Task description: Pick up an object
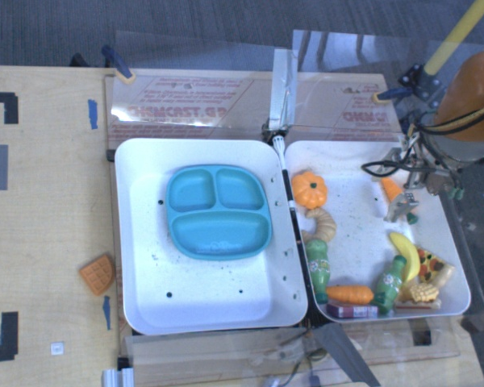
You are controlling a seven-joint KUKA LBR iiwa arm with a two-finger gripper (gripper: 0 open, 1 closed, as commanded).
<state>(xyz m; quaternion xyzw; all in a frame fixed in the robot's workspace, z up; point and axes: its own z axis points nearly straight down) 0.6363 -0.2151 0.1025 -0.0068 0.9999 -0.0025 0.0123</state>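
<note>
The gripper (402,206) hangs low over the upper right part of the right bin (351,176), below the arm's orange band. Its tips sit over bare bin floor. A small orange piece (390,189) lies just to the upper left of the tips, touching or nearly touching the gripper body. A yellow banana (404,251) lies a little below the gripper. An orange pumpkin (310,190) and a tan croissant (326,225) lie to its left, near the divider. Cables blur the view of the wrist.
Along the right bin's front lie a green vegetable (318,266), a carrot (351,294), a green bottle (390,280), corn (423,293), a pizza slice (432,264) and a purple bar (351,311). The left bin (137,240) holds a blue divided plate (219,213). A waffle (98,273) rests on the bench.
</note>
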